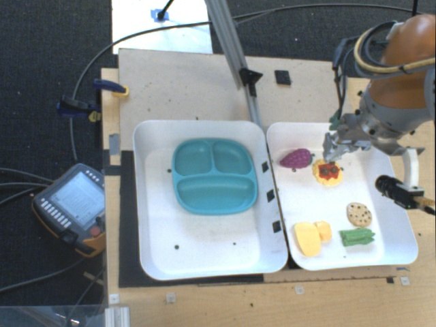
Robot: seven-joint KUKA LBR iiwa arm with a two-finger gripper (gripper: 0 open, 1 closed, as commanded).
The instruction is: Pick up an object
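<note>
In the right bin [395, 251] lie a purple grape bunch [296, 159], a small round pizza [328, 174] with red topping, a brown cookie [358, 214], a green leafy piece [357, 236] and yellow cheese pieces [310, 237]. My gripper [332, 149] hangs from the grey and orange arm directly above the pizza's far edge, just right of the grapes. Nothing shows between its fingers.
The left bin [157, 251] holds a teal divided plate [214, 176]. A slanted metal pole [231, 43] rises behind the bins. A teach pendant [71, 206] lies left of the bench. A black fixture [398, 191] juts over the right bin's right side.
</note>
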